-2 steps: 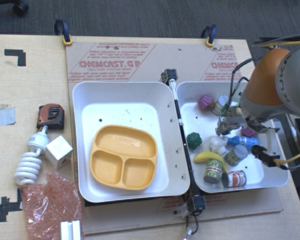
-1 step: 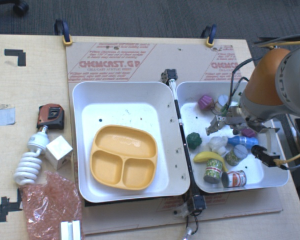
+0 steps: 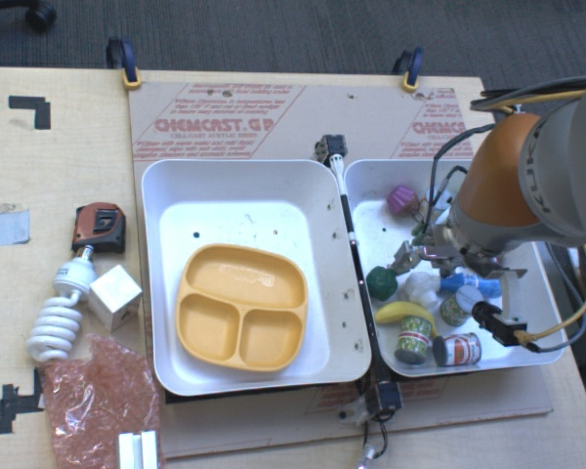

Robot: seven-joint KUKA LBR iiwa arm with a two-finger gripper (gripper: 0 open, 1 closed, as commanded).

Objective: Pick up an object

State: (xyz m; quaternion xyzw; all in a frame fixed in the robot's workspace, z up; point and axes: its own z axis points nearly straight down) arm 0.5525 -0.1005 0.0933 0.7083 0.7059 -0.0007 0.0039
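The right bin (image 3: 371, 179) holds several small objects. A purple ball (image 3: 402, 199) lies near its back. A green ball (image 3: 381, 282) sits at the left wall, with a yellow banana (image 3: 402, 312) just in front of it. A small labelled can (image 3: 415, 341) stands at the front, and a red-capped can (image 3: 459, 350) lies on its side beside it. A blue object (image 3: 461, 283) and a white object (image 3: 423, 286) lie under the wrist. My gripper (image 3: 412, 256) hangs low over the middle of this bin, just above and right of the green ball. The arm hides the bin's right part.
The left bin (image 3: 166, 213) holds a yellow divided plate (image 3: 242, 306). Left of the bins lie a tape measure (image 3: 100, 228), a spiral light bulb (image 3: 61, 311), a white cube (image 3: 115, 294) and a pink bag (image 3: 96, 399). Clamps (image 3: 125, 62) grip the board's back edge.
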